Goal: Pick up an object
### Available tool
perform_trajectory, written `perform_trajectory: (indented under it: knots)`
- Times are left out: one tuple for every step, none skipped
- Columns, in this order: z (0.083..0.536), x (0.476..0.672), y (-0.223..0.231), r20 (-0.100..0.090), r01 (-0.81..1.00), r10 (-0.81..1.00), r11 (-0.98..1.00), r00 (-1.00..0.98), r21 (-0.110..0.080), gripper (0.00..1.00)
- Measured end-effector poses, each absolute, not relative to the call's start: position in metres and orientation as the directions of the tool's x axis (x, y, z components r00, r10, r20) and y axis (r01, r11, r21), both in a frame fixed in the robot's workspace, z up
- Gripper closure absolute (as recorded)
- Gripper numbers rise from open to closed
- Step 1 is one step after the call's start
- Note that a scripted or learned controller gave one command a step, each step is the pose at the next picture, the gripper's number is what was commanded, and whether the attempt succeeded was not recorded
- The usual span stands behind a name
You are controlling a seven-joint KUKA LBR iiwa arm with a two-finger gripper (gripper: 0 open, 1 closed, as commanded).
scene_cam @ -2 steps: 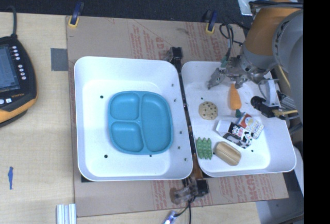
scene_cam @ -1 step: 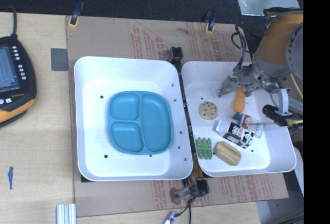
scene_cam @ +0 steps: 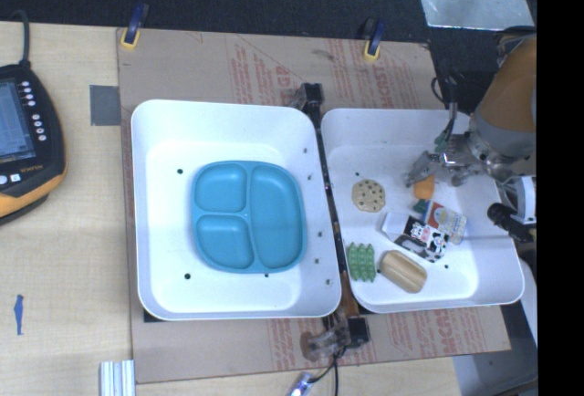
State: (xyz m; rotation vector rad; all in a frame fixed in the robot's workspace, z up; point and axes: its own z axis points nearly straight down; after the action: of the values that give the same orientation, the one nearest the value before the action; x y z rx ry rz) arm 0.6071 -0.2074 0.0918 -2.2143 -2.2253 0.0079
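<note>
The right bin (scene_cam: 488, 280) holds a round tan cookie (scene_cam: 369, 195), a small green ridged block (scene_cam: 361, 261), a tan wooden cylinder (scene_cam: 402, 271), a flat printed packet (scene_cam: 425, 232) and a small orange piece (scene_cam: 422, 189). My gripper (scene_cam: 437, 170) hangs low over the upper middle of this bin, just above and right of the orange piece. Its fingers look spread, with nothing between them. The grey arm with its orange band reaches in from the right.
In the left bin (scene_cam: 151, 203) lies a blue divided plate (scene_cam: 248, 216). A teach pendant (scene_cam: 23, 143) rests on the bench at far left. Two clamps (scene_cam: 134, 27) (scene_cam: 371, 38) pin the cardboard sheet at the back.
</note>
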Motion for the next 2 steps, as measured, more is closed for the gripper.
perform_trajectory:
  knots:
    - [0.102,0.607,-0.208,-0.003,1.0,1.0,0.007,-0.007,-0.006,1.0]
    - [0.098,0.62,-0.142,0.0,1.0,1.0,0.007,-0.007,-0.006,1.0]
